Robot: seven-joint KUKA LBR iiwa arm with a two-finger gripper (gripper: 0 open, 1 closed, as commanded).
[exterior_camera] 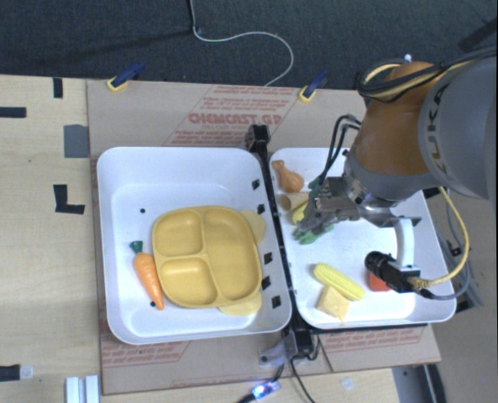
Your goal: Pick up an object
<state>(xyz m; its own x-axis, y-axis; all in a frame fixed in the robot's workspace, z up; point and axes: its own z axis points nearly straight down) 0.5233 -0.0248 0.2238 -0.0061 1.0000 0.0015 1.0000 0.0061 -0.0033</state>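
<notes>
A slanted overhead view shows a cardboard-covered bench with two shallow white bins side by side. The left bin (114, 183) holds a yellow divided plate (205, 254) with three compartments, lying flat in the middle. A toy carrot (149, 277) with a green top lies just beside the plate's left edge, pointing toward the near side.

The right bin (433, 309) holds several small toy foods. A brown drumstick-shaped piece (288, 175) lies in the far left corner. A tan piece (286, 201) sits just nearer than it, close to the left wall. A yellow corn cob (339, 280) lies toward the near side, and a pale yellow wedge (333, 303) touches it on its near side. A red piece (377, 284) sits to the right of the corn, partly hidden by a black part of the arm.

The grey arm with its orange band (391, 133) reaches in from the right, over the right bin. The gripper (316, 217) hangs low over the bin's left side, just above a small green and yellow item (303, 233). The gripper tip is dark and cluttered, so I cannot tell how wide it is or whether it grips that item.

A white cable (249, 39) loops across the dark floor beyond the bench.
</notes>
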